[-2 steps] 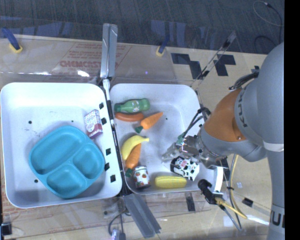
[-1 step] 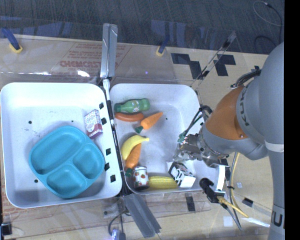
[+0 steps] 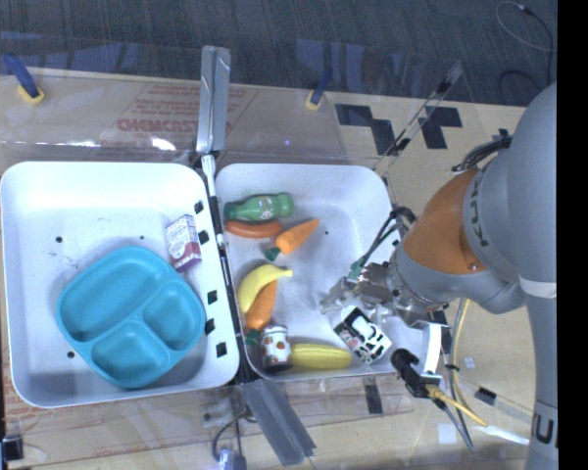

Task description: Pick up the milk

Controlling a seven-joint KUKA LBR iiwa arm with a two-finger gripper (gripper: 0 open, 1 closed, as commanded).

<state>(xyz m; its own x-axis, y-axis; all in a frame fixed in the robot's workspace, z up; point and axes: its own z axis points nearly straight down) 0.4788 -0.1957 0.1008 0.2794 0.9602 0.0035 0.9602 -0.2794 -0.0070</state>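
The milk (image 3: 363,335), a black-and-white carton, lies tilted in the right bin's (image 3: 304,179) near right corner, close to the front and right walls, its long axis running from upper left to lower right. The end effector (image 3: 358,290) hangs just above it; whether it is spread or closed cannot be told. A banana (image 3: 318,357) lies just left. The bin's middle floor is bare.

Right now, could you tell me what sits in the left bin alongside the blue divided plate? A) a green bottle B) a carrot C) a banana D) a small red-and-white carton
D: the small red-and-white carton lies by the blue divided plate in the left bin.
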